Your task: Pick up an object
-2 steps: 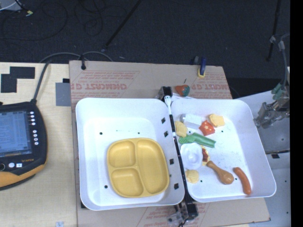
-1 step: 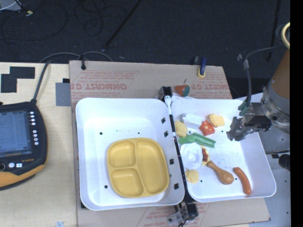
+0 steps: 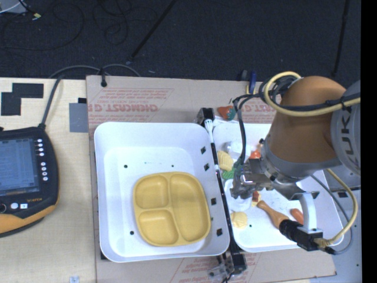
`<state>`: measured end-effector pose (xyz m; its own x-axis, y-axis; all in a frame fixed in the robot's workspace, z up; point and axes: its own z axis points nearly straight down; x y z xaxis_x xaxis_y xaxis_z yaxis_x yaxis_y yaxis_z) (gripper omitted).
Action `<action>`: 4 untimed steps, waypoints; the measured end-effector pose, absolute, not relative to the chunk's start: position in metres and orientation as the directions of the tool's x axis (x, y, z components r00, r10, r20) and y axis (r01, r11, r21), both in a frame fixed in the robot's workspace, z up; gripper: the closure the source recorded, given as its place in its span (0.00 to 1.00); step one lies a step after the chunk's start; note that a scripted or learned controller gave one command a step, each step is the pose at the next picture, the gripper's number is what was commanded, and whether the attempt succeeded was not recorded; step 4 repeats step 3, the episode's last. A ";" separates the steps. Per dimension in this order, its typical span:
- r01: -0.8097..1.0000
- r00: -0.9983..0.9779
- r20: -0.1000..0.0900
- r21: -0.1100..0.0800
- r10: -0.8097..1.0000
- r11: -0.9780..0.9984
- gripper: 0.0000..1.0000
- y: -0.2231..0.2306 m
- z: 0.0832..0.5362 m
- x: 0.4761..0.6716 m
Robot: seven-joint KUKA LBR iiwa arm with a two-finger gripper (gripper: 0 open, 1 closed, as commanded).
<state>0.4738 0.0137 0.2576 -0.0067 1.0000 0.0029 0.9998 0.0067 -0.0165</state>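
Gripper [image 3: 241, 186] hangs low over the left part of the right bin [image 3: 259, 243], under the arm's bulky orange band [image 3: 303, 119]; from above, the wrist hides its tips, so whether it is open or closed cannot be told, and nothing can be seen held in it. The arm reaches in from the right and covers much of that bin; the counter [image 3: 35, 240] carries a sheet of brown cardboard [image 3: 135, 102] with both bins on it. The left bin [image 3: 118, 152] is white and shallow; a yellow divided plate [image 3: 171, 208] with three compartments lies flat in its lower middle, apart from the walls. A grey teach pendant [image 3: 20, 175] with a lit screen lies on the counter at the far left, well apart from the bins. The loose things to pick lie in the right bin: an orange-brown stick-shaped piece [image 3: 270, 211] lies slanted just right of the gripper; a pale yellow lump [image 3: 239, 219] sits just below the gripper, near the bin's left wall; a yellowish piece [image 3: 225, 158] lies above the gripper against the same wall; a small red-orange piece [image 3: 255, 154] shows beside the arm's edge.
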 end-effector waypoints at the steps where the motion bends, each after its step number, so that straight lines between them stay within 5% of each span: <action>1: 1.000 0.004 0.001 -0.008 1.000 -0.004 1.00 0.007 0.273 0.475; 3: 1.000 -0.007 0.002 0.006 1.000 0.007 1.00 0.105 0.456 0.476; 4: 1.000 -0.007 0.002 0.006 1.000 0.007 1.00 0.105 0.456 0.476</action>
